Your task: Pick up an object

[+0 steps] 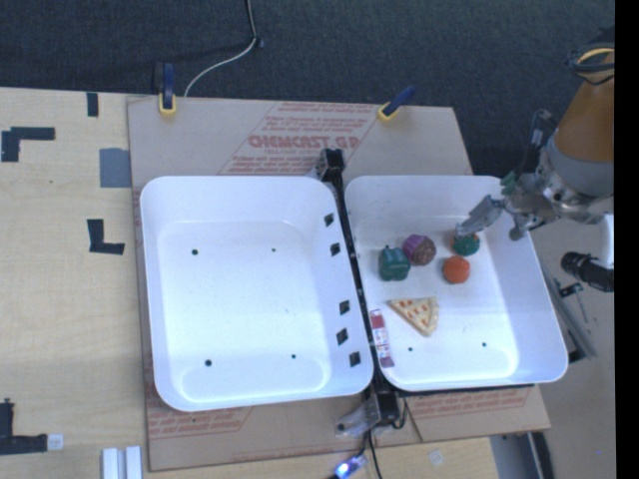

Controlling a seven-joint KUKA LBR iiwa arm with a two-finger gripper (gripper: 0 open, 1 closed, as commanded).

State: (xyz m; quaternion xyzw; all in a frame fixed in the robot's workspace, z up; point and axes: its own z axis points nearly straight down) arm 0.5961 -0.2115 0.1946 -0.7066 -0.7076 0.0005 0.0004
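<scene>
Several small objects lie in the right bin (519, 357): a dark green block (394, 263), a purple ball (419, 249), an orange-red ball (456, 269), a yellow pizza-slice wedge (416, 314) and a small green piece (466, 244). My gripper (472, 226) reaches in from the right, low over the bin's upper right part. Its tip is right at the small green piece, and whether it touches or holds that piece is unclear. The orange-red ball sits just below the tip.
The left bin (160, 267) is beside the right one, with a black divider (344, 267) between them. A small red and white strip (377, 332) lies at the right bin's left wall. Both bins rest on a cardboard sheet (300, 138) held by clamps.
</scene>
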